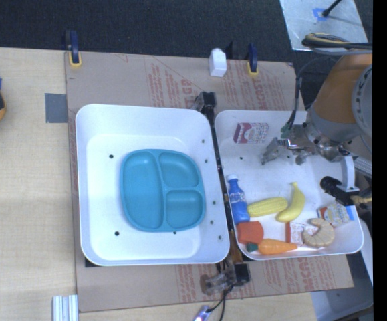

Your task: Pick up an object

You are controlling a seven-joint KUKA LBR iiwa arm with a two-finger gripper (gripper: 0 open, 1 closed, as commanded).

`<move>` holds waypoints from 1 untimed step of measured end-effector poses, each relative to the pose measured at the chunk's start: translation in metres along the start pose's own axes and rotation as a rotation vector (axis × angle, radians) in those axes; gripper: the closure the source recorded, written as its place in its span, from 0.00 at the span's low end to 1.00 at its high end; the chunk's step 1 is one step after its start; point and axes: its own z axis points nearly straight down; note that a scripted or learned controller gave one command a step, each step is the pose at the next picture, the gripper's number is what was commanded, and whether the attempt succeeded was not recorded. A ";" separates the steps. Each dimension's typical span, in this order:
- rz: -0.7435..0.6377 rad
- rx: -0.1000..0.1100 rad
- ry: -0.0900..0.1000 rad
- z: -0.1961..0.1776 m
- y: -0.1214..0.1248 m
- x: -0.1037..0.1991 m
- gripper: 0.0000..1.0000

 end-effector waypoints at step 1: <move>0.001 0.003 0.001 0.014 -0.060 -0.039 0.00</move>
